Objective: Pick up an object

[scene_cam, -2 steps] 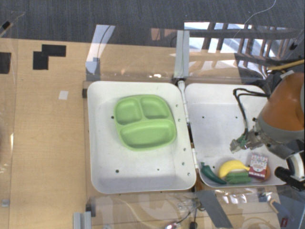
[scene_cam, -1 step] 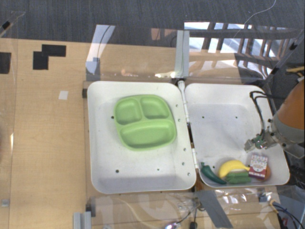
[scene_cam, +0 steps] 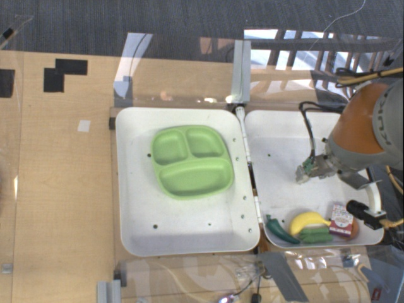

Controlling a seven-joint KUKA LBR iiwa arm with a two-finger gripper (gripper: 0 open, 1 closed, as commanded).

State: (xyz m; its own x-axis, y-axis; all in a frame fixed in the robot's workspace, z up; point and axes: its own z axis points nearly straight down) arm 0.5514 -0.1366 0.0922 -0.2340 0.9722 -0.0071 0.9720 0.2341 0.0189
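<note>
In the right bin [scene_cam: 278,144], a yellow banana [scene_cam: 307,219] lies near the front edge beside green vegetable toys [scene_cam: 302,234] and a small red-and-white box [scene_cam: 341,219]. A green divided plate [scene_cam: 191,160] rests in the left bin [scene_cam: 145,232]. My gripper [scene_cam: 309,169] hangs over the right bin's middle, to the back of the banana group and apart from it. The orange-banded wrist [scene_cam: 356,128] rises behind it.
A metal divider [scene_cam: 247,163] separates the two bins. Cables [scene_cam: 309,122] loop over the back of the right bin. A clear screen and frame stand behind the bins. The wooden bench [scene_cam: 57,169] stretches to the left.
</note>
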